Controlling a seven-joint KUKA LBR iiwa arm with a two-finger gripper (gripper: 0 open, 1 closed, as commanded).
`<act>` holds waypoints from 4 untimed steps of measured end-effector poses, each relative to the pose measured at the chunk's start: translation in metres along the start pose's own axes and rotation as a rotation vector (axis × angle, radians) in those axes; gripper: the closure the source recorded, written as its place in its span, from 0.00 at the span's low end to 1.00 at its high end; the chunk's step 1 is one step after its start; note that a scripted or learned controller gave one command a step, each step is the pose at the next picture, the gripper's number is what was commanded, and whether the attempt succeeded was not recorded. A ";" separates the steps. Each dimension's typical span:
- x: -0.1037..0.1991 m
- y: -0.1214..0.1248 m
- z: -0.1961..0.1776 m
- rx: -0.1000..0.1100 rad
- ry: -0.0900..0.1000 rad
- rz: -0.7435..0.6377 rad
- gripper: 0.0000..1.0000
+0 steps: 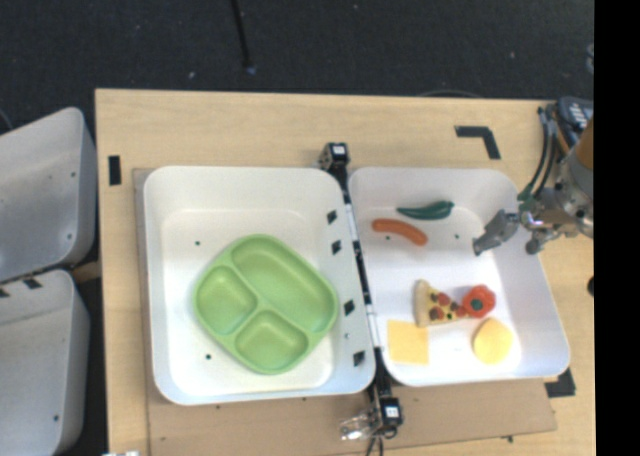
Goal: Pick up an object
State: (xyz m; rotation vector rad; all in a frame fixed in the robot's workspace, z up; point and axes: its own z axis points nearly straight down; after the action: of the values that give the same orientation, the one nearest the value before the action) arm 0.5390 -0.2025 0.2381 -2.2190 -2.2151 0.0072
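The hand hovers at the right bin's right edge; whether it is apart or together I cannot tell. The nearest object, the green pepper, lies near the bin's far edge, so I'd centre over it before descending.

- Left bin — holds a green divided plate.
- Right bin — green pepper, sausage, pizza slice, tomato, cheese, lemon.
- Tool hovers at the right bin's far right.

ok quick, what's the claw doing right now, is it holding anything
Claw: above the right bin's upper right part, nothing between its fingers; open or shut cannot be told.
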 end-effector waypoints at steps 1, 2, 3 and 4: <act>0.001 0.002 -0.005 -0.008 -0.002 -0.004 0.00; 0.005 0.009 0.053 -0.004 -0.001 -0.003 0.00; 0.009 0.010 0.116 -0.003 -0.001 -0.001 0.00; 0.008 0.010 0.138 -0.006 -0.002 0.002 0.00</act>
State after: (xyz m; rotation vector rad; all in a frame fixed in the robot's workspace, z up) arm 0.5481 -0.1941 0.0997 -2.2251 -2.2175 0.0032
